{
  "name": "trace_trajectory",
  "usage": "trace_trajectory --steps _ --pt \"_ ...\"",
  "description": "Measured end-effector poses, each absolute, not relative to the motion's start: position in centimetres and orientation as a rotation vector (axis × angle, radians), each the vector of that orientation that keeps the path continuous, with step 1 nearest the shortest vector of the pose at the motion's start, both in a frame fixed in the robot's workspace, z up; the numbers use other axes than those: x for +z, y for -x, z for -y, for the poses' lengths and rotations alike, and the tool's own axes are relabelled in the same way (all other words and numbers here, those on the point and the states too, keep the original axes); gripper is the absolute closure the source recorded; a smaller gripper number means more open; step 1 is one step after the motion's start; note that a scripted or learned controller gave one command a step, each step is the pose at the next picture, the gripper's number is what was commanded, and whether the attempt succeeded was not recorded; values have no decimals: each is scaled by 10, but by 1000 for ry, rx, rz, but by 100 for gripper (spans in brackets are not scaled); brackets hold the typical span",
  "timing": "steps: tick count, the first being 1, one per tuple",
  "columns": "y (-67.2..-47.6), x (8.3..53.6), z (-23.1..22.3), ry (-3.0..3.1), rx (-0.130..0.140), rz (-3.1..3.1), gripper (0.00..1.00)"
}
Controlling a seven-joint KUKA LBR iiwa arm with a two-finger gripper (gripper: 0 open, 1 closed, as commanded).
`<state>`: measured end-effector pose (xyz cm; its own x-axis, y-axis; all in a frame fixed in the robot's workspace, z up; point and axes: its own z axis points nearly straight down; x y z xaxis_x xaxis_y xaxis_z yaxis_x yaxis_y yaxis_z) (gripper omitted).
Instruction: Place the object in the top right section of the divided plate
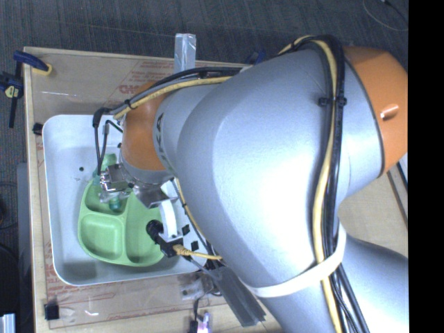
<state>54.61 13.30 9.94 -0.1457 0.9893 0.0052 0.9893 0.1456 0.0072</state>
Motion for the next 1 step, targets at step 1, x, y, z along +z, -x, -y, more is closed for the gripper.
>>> trace_trajectory --steps 1 --pt "-487 192 -64 -1580 -2 -2717 100"
